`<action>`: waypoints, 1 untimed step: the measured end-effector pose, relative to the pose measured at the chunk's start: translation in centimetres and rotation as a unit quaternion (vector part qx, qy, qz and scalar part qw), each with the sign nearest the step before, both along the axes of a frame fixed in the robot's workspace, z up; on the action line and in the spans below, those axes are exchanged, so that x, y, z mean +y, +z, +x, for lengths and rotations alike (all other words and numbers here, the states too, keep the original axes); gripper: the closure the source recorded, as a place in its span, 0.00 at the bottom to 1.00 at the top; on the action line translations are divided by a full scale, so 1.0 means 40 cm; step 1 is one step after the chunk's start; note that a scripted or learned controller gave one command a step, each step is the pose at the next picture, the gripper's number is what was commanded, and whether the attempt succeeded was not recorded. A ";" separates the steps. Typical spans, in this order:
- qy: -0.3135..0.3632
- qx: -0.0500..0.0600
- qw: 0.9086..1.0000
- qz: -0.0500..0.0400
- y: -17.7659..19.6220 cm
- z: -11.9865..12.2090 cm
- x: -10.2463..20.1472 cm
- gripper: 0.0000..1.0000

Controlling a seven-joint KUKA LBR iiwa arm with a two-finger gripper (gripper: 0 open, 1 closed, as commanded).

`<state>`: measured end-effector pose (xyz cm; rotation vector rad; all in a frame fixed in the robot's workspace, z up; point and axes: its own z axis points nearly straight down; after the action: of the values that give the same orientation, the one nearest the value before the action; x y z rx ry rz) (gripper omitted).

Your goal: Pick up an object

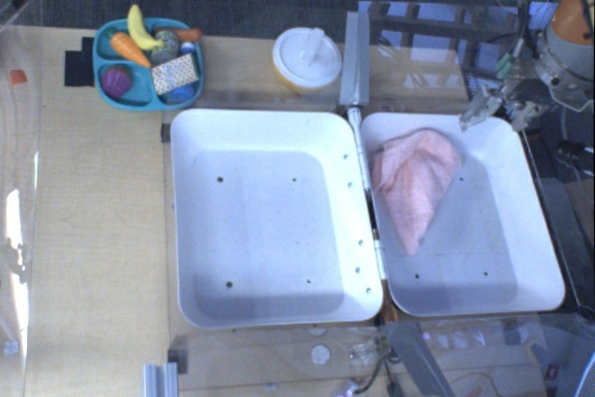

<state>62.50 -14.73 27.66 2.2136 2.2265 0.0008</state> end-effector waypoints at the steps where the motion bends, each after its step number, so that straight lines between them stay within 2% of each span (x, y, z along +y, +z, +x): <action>1: 0.039 0.000 0.999 0.000 -0.396 0.110 -0.069 0.00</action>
<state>66.90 -17.50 11.81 2.1260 2.3113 0.0003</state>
